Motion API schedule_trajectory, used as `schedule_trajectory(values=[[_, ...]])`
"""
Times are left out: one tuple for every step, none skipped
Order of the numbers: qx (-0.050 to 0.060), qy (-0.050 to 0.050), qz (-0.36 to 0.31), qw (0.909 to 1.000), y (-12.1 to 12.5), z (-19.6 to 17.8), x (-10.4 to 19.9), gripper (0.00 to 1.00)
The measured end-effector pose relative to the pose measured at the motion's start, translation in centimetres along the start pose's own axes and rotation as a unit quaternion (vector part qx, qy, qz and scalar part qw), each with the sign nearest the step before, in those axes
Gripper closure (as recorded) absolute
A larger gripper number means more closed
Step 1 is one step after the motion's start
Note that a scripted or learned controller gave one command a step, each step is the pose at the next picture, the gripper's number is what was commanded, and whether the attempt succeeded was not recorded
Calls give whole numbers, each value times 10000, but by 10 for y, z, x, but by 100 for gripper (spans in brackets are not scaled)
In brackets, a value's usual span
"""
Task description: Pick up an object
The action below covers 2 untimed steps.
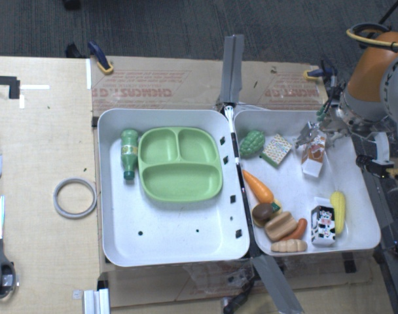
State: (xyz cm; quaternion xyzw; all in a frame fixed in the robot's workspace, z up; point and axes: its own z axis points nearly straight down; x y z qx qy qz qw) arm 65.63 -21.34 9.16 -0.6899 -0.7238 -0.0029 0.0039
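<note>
My gripper hangs over the back of the right bin, at the end of the grey arm with the orange band. Directly under it is a small orange and white carton, its top touching or just below the gripper. Other objects in this bin are a green leafy vegetable, a patterned green-white packet, a carrot, a hot dog, a bread roll, a cow-print milk carton and a yellow corn cob.
The left bin holds a green divided plate and a green bottle. A metal divider stands between the bins at the back. A tape ring and scissors lie on the bench at left.
</note>
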Motion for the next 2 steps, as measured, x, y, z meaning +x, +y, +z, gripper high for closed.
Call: schedule_trajectory(values=[[-12, -46, -7, 10000, 0, -10, -3, 100], [-10, -56, 852, 9963, 5, -101, 40, 100]])
